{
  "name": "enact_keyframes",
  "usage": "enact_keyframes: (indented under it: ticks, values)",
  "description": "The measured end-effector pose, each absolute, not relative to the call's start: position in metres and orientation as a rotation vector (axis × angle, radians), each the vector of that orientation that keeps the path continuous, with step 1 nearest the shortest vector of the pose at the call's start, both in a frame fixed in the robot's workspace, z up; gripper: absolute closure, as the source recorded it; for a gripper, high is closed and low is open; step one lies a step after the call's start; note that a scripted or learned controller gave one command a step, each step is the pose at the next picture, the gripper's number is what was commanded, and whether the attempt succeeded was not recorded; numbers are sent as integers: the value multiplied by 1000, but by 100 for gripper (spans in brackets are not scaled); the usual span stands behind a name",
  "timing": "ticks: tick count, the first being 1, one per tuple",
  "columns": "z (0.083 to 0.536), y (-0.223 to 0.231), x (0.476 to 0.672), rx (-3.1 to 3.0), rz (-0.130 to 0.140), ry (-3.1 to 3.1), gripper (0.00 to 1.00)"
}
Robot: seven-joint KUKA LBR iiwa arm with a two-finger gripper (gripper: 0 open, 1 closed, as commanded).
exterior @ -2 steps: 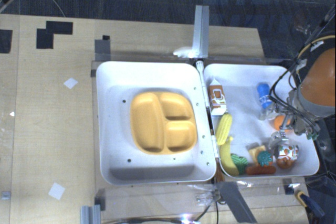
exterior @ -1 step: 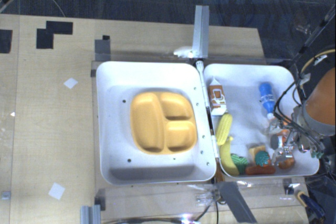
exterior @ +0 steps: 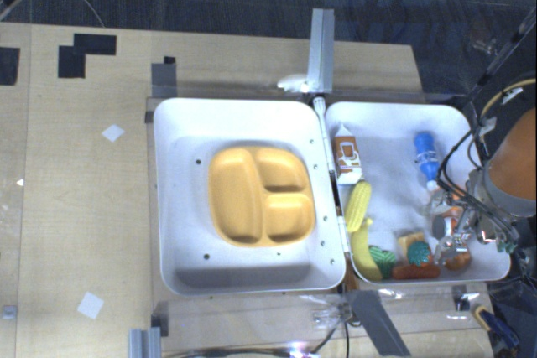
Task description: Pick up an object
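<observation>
The right bin (exterior: 390, 130) holds several small items. A brown and white carton (exterior: 346, 159) lies by its left wall, and a blue bottle (exterior: 425, 153) lies at the upper right. A yellow corn cob (exterior: 358, 205) and a yellow banana (exterior: 362, 251) lie along the left wall. A green item (exterior: 384, 261), an orange-yellow piece (exterior: 413, 247), a red-brown item (exterior: 415, 271) and a brown item (exterior: 459, 261) crowd the front edge. My gripper (exterior: 449, 229) hangs low over the bin's front right, just above and between the orange-yellow piece and the brown item. Nothing shows clearly in its grasp.
The left bin (exterior: 180, 180) holds a yellow divided plate (exterior: 258, 194). A metal post (exterior: 321, 50) stands behind the bins where they meet. The arm's orange band (exterior: 513, 163) and black cables (exterior: 466, 151) hang over the right bin's right wall.
</observation>
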State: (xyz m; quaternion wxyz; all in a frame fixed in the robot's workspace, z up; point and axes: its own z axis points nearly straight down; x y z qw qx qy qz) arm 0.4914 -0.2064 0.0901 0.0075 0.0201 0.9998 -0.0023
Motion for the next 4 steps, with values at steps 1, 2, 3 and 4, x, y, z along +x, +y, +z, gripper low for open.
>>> enact_keyframes:
  ticks: [1, 2, 3, 4]
  values:
    - [90, -150, 543, 502, 3, 3084, 0]
    - [107, -106, 490, 1074, 4, 2942, 0]
    - [94, -96, 494, 1260, 3, 2848, 0]
    - [94, -200, 498, 1240, 3, 2859, 0]
